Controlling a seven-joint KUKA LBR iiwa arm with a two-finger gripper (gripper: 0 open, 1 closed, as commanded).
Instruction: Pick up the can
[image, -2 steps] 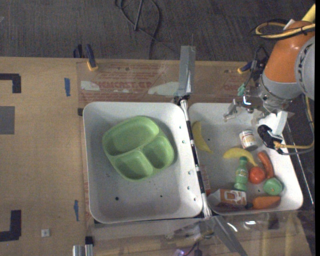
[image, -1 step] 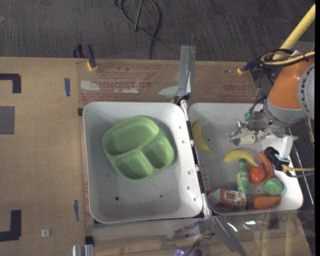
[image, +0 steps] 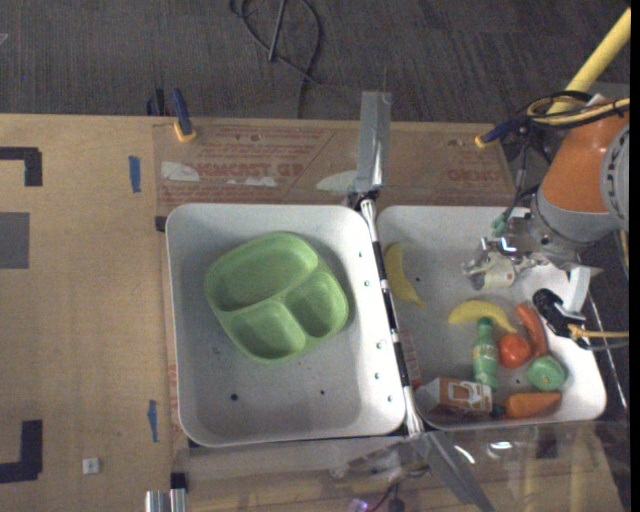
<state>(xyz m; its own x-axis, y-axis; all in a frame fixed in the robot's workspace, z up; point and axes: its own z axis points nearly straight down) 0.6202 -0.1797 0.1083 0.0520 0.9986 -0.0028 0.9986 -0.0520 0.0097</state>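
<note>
The can (image: 461, 396) looks like the brown, orange and white labelled container lying on its side at the front left corner of the right bin (image: 440, 250). My gripper (image: 495, 264) hangs over the back right part of that bin, well behind the can and apart from it. Its metal tip points left and down toward the bin floor. Between the gripper and the can lie a yellow banana (image: 480, 312) and a green bottle (image: 485, 352).
Around the can sit a carrot (image: 532, 404), a round green fruit (image: 546, 373), a red tomato (image: 514, 350) and a red pepper (image: 532, 327). A second banana (image: 402, 275) lies by the bin's left wall. The left bin (image: 200, 400) holds a green divided plate (image: 277, 295).
</note>
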